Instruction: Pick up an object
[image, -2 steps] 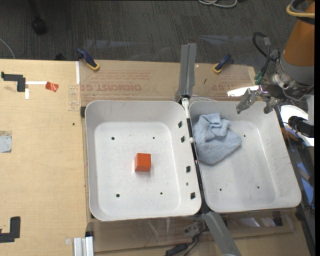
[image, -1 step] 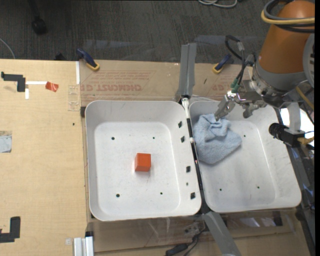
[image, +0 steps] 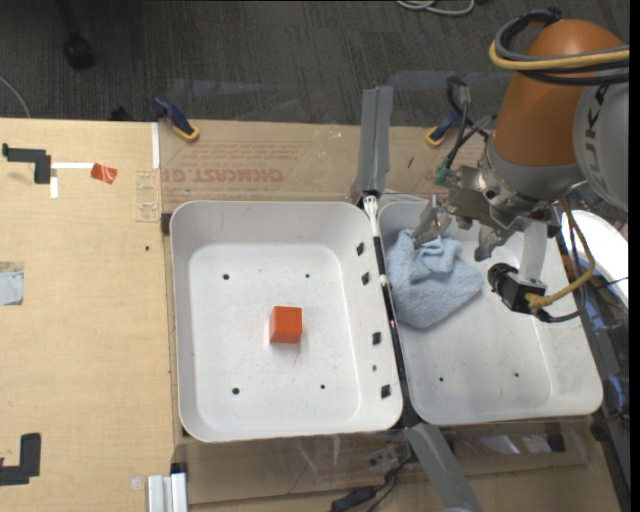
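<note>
Two things lie within reach for a pick: a pale blue cloth (image: 432, 280) directly under and just to the left of the pincer (image: 462, 238), and an orange block (image: 286, 325) well off to the pincer's left, alone in the middle of the left bin (image: 190, 300). The arm (image: 550, 90) stands over the far end of the right bin (image: 560, 390), its wrist low, and the pincer's metal tips sit right at the top of the crumpled cloth, seemingly touching or pressing into its raised folds. How wide the pincer stands, and whether any fabric is pinched in it, I cannot tell from this angle; the wrist hardware and cables crowd that spot. The cloth rests on the bin floor, bunched near the pincer and spread flat toward the near side, so nothing is lifted yet. My reading is that the approach is done and the grasp itself is at hand or just being made; closing on the fabric, raising it clear of the bin and showing it hangs free all remain. The block looks untouched.
</note>
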